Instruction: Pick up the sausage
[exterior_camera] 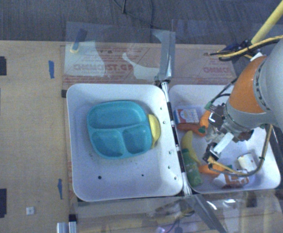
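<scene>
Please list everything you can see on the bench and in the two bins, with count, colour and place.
bins: two, white, side by side; left bin, right bin
divided plate: one, teal, left bin
yellow item: one, at the plate's right edge
sausage: one, reddish-brown, right bin, upper left
banana: one, yellow, right bin
green item: one, below the banana
packet: one, white and red, right bin top
arm: one, grey with orange band
gripper: one, over the right bin
</scene>
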Available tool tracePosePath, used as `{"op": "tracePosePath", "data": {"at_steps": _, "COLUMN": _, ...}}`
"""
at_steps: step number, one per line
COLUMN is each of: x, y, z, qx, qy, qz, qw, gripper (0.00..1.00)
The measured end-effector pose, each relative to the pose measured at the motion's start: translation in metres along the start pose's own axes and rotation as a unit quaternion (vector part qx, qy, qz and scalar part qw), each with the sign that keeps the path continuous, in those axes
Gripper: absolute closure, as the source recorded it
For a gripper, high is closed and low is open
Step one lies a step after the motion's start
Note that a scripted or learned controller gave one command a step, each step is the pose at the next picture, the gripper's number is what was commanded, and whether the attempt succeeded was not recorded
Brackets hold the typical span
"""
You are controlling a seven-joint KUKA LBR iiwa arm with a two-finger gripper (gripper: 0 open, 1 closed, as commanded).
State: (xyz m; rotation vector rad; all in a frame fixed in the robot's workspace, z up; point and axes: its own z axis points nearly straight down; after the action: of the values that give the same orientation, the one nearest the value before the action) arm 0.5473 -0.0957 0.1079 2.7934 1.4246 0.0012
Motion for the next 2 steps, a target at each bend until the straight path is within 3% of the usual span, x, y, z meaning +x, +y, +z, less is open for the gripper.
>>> {"op": "tracePosePath", "data": {"at_steps": 1, "x": 0.0005, "y": -0.0003, "z": 0.0000, "qx": 0.000, "qy": 0.000, "qz": 0.000, "qw": 1.0000, "gripper": 0.00}}
{"op": "tracePosePath", "data": {"at_steps": 2, "x": -0.0005, "y": 0.0002, "z": -0.0094, "qx": 0.001, "qy": 0.000, "qz": 0.000, "qw": 1.0000, "gripper": 1.00}}
